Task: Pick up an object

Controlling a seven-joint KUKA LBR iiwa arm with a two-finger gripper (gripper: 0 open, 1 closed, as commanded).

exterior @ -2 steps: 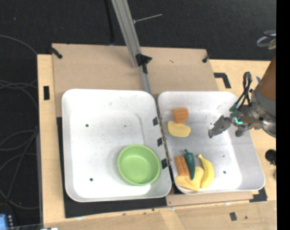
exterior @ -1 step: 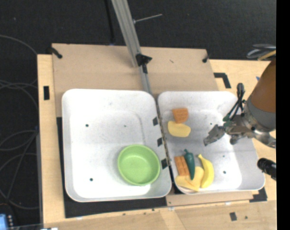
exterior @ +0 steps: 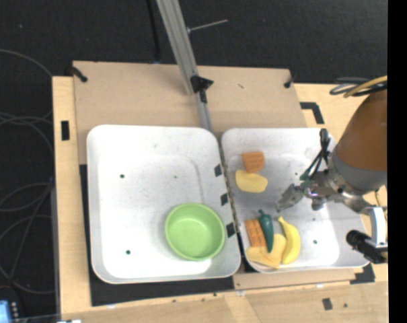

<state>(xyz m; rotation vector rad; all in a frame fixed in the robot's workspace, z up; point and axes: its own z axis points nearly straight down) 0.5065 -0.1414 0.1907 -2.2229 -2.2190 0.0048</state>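
The two-finger gripper [exterior: 290,198] is seen right of centre, over the right white bin [exterior: 324,247]. A pale yellow rounded block [exterior: 251,181] lies just left of it, apart; finger spread cannot be told.

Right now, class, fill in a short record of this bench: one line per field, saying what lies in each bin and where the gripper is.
left bin: green bowl, near its front right corner
right bin: orange block, pale yellow piece, and a front cluster with a banana and a green item
gripper: over the right bin, right of the pale yellow piece
gripper load: nothing seen between its fingers
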